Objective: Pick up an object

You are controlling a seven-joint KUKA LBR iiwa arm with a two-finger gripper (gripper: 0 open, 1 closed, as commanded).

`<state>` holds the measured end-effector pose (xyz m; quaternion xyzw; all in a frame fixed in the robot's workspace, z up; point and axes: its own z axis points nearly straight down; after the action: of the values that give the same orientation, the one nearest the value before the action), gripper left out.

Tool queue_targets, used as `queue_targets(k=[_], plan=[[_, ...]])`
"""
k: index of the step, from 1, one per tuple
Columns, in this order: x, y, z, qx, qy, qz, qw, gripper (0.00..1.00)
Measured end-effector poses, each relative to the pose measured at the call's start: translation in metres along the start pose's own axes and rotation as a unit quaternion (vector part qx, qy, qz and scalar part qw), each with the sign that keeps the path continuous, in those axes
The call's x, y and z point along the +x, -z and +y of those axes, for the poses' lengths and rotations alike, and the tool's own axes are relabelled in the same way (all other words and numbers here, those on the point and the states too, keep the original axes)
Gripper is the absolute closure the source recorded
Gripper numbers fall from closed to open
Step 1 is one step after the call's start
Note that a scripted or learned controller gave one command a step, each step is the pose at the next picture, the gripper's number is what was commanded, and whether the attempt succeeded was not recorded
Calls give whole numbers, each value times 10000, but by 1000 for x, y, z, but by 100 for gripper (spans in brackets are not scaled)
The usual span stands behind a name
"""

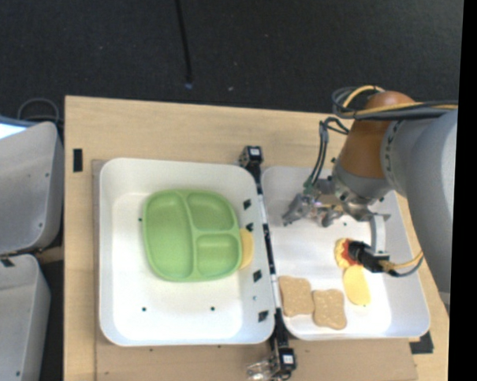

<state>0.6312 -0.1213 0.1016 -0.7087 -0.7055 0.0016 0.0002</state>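
- Leftmost, the left bin (107, 298) carries a green divided plate (192, 235) near its middle, with bare white floor along every wall.
- Tucked at the plate's right edge is a yellow piece (247, 248).
- Next, in the right bin (407, 311), two toast slices (312, 301) lie by the front wall, just beside the divider.
- Beside them sits a yellow-and-red item (355, 274), apart from the toast.
- Above, the gripper (313, 209) hovers over the bin's bare rear floor, fingers spread and holding nothing.
- No legible writing.

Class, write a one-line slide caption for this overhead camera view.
KUKA arm's gripper above the right bin of toast-shaped pieces; green divided plate in left bin.
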Motion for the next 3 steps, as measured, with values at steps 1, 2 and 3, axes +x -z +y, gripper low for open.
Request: queue_targets(k=[1, 2, 3], plan=[[-1, 15, 2, -35, -18, -2, 10000, 100], [6, 63, 2, -42, 39, 5, 10000, 100], [8, 117, -7, -46, 30, 3, 10000, 100]])
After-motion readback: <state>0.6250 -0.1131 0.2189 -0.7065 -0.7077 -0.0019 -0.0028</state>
